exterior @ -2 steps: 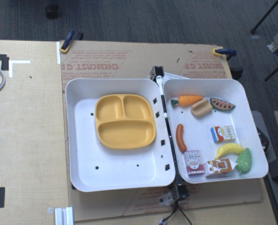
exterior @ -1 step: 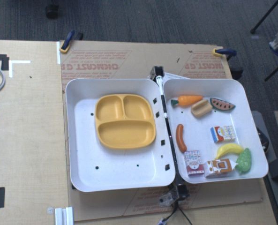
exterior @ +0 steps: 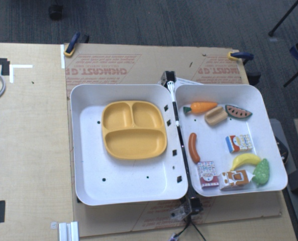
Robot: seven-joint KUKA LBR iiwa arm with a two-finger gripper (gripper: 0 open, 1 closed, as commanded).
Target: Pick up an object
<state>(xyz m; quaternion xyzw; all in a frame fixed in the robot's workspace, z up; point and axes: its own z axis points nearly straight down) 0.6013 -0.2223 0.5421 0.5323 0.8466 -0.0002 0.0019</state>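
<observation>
The right bin (exterior: 269, 119) holds several toy foods. A carrot (exterior: 201, 107), a hot dog bun (exterior: 216, 116) and a watermelon slice (exterior: 238, 112) lie along its far side. A red sausage (exterior: 193, 147) lies near its left wall. A small milk carton (exterior: 238, 143) sits mid-right, with a banana (exterior: 246, 160) and a green vegetable (exterior: 262, 172) below it. Two small boxes (exterior: 207, 174) (exterior: 235, 179) rest by the near wall. The left bin (exterior: 83, 149) holds a yellow divided plate (exterior: 134, 129).
Both bins rest on a cardboard sheet (exterior: 108, 64) held by clamps (exterior: 71, 44) (exterior: 240, 56) at its far corners. A black clip (exterior: 168, 77) joins the bins at the far side, and cables (exterior: 188, 215) run at the near side. Tape marks lie on the wooden bench at the left.
</observation>
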